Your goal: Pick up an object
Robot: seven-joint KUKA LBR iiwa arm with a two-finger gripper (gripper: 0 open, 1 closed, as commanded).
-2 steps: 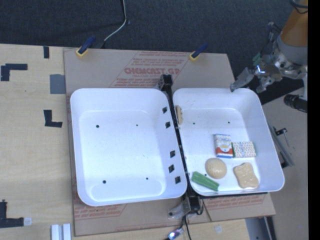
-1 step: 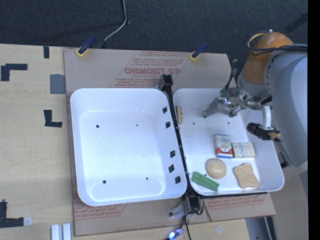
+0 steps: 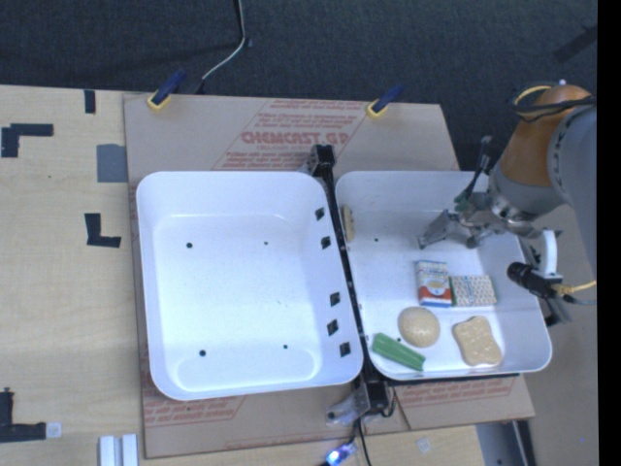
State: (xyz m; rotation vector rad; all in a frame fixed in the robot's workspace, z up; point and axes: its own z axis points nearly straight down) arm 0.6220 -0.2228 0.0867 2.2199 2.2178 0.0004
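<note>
Overhead, the gripper (image 3: 441, 233) hangs low in the right bin (image 3: 388, 197), near its far side, and whether it is open or closed I cannot tell; nothing shows in its grasp. Nearer the front lie a small red-and-white carton (image 3: 433, 283) touching a patterned packet (image 3: 473, 290), a pale round object (image 3: 419, 326), a tan biscuit-shaped piece (image 3: 476, 341) and a green bar (image 3: 399, 351). The left bin (image 3: 155, 202) sits alongside.

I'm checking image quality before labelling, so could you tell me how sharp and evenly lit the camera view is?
In the camera view, lighting is even with soft shadows; the left bin shows mild glare; the small box and green object look slightly soft; the gripper is blurry.
</note>
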